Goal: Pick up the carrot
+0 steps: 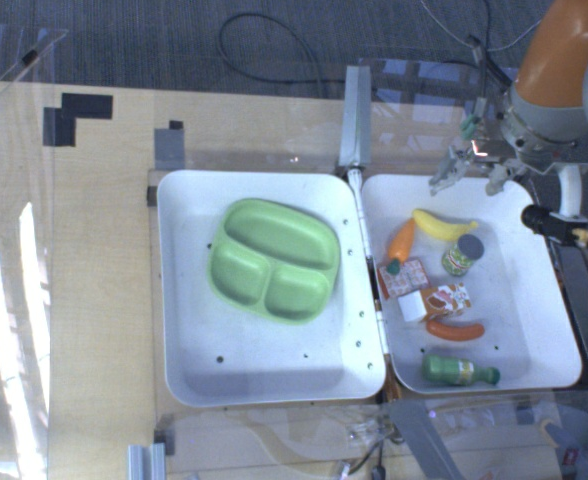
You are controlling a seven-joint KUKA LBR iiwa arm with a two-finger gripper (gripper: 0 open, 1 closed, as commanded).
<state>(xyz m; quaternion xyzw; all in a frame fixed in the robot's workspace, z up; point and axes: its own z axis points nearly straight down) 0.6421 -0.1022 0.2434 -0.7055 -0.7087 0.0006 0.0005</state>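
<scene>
Wooden bench (94, 298), dark carpet behind, two white bins (184, 368)

Bright, even overhead light. White glare streaks on the clear panel (14, 298) at nine o'clock. Soft shadows inside the left bin (189, 368). Slightly soft focus throughout, mild noise.

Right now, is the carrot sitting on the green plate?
No, the carrot lies in the right bin, beside the banana.

Labels present — none legible
</scene>
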